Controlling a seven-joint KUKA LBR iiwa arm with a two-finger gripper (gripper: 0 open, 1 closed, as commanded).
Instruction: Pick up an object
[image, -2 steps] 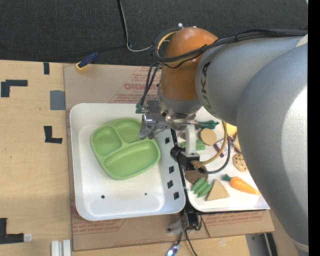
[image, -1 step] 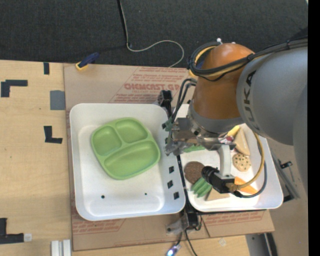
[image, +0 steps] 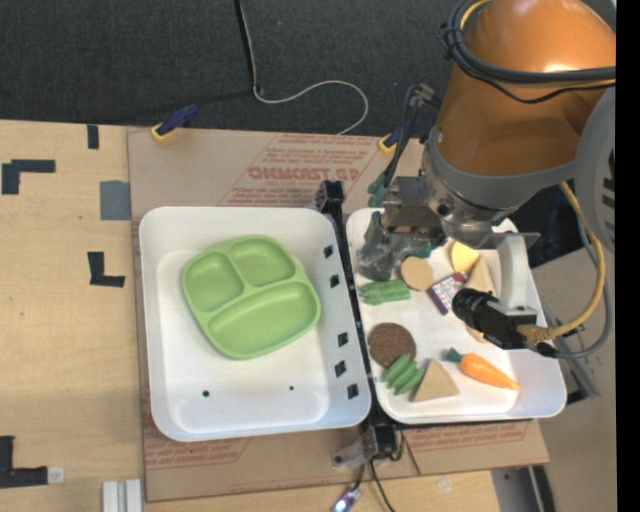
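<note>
Cardboard sheet (image: 290, 170) under both bins carries faint red lettering, not legible. Gripper (image: 380, 262) closure: cannot tell.

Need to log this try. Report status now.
Gripper low in the right bin, at its far-left corner; grip unclear. Green toy just below it. Cookie, carrot and wedge crowd nearby.

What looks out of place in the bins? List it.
Nothing looks spilled or broken. The green tray lies askew in the left bin. The toy food, like the carrot, sits crowded in the right bin.
</note>
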